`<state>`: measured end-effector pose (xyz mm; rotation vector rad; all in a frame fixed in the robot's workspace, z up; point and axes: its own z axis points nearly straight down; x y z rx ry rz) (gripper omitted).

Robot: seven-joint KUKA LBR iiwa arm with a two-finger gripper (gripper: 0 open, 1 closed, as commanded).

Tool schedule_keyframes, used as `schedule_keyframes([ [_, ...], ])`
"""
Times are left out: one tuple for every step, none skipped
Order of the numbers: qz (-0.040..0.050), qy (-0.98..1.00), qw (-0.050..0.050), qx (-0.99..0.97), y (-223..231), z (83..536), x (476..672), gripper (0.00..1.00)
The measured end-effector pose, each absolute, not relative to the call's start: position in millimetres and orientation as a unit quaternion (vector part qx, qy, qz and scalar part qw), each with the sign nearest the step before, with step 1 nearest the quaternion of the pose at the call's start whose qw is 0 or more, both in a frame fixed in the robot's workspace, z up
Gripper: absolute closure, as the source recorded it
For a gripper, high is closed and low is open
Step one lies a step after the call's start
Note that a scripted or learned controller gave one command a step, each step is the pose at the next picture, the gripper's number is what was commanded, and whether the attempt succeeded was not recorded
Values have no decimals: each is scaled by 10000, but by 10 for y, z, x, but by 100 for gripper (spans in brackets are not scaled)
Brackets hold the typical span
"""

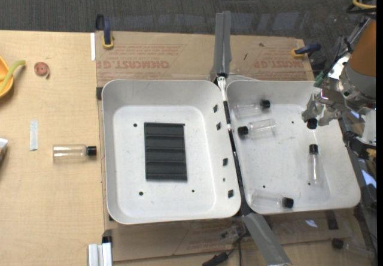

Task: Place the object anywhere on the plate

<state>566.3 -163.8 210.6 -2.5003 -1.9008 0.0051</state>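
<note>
The hand (315,114) hovers over the right bin's (299,199) upper right edge; whether it is open or closed I cannot tell. Four clear, black-capped vials lie in that bin, one (313,163) below the hand. The dark ribbed plate (165,151) sits in the left bin (119,139).

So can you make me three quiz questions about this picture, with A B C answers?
1. Where is the dark ribbed plate?
A. left bin
B. right bin
C. wooden bench

2. How many clear vials with black caps lie in the right bin?
A. one
B. four
C. seven

3. How does the vial on the wooden bench rest?
A. upright
B. on its side
C. inside a cup

Answers: 1 A, the plate sits mid-floor of the left bin. 2 B, four black caps show there. 3 B, it lies flat, cap pointing toward the bins.
</note>
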Motion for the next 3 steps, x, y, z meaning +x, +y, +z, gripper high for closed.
schedule_keyframes([
  [16,-6540,9,-7565,-433,2049,5413,100],
  [24,-6694,13,-7429,213,1900,5102,100],
  [23,-6632,4,-7484,836,1969,5699,100],
])
